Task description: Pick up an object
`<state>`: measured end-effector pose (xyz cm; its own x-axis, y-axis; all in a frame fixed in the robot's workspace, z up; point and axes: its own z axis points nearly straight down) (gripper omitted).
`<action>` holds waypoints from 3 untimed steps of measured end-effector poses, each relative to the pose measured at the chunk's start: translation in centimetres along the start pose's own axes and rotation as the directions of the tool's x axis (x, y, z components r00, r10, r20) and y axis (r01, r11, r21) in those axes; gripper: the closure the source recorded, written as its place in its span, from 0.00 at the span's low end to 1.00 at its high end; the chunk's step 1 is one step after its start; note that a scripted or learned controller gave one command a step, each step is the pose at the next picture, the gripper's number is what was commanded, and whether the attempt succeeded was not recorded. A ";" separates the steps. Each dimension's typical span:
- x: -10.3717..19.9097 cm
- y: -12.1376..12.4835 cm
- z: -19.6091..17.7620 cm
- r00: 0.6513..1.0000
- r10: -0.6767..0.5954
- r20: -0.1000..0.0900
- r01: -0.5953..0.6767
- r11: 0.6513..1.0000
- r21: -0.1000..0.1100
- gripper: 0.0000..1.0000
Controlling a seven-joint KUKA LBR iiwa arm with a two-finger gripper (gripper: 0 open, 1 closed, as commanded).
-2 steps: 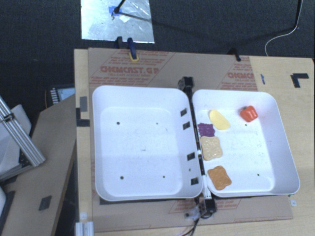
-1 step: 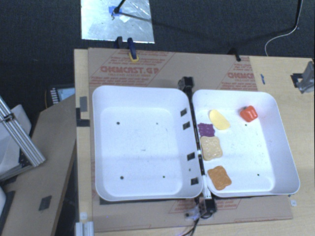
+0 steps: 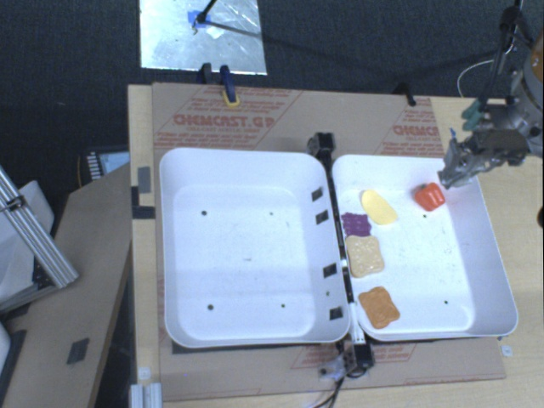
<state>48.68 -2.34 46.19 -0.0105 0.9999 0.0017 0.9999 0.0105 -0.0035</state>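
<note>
The right bin holds several small objects. A red-orange piece lies near its far right side. A yellow oval, a purple piece, a tan toast-like slice and an orange-brown piece lie along its left side. My gripper hangs at the bin's far right edge, just right of and slightly above the red-orange piece. Nothing shows between its fingers.
The left bin sits beside the right one, with black clips along the shared wall. Both rest on a cardboard sheet. A shiny metal plate lies behind the bench. Cables hang near the arm.
</note>
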 end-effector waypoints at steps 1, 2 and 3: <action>4.7 2.7 -6.8 1.000 0.001 0.000 -0.001 1.000 -0.014 1.00; 14.0 0.2 -7.3 1.000 -0.004 -0.001 0.004 1.000 -0.006 1.00; 16.4 0.5 2.8 1.000 0.004 0.004 -0.004 1.000 0.005 1.00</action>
<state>49.02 14.04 43.43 -0.0069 1.0000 -0.0019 0.9999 0.0069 -0.0083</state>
